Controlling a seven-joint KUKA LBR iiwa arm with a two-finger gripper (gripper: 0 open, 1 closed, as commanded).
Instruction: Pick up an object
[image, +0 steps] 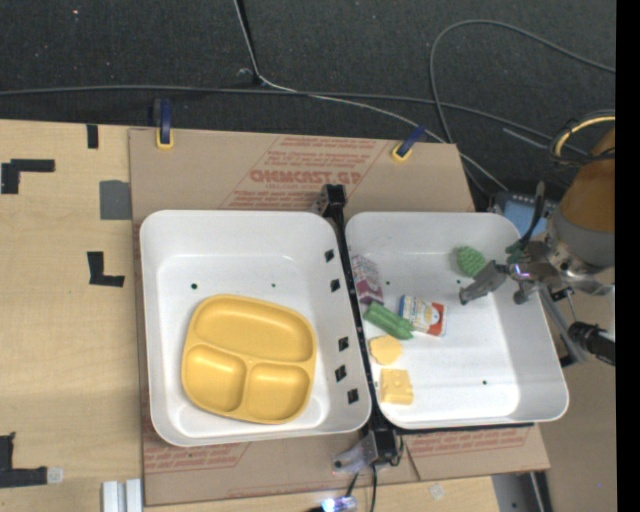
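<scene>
Two white bins are sitting side by side. Small objects are clustering along the right bin (500, 400)'s left wall; the green object (470, 260) is lying near its far right corner, just beside the gripper (505, 285), whose jaws are standing open, gripping nothing.

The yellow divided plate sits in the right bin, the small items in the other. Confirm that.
Not quite: the camera view shows the yellow divided plate in the left bin. The small items, such as the green piece and the yellow block, lie in the right bin, the other bin as you said.
</scene>
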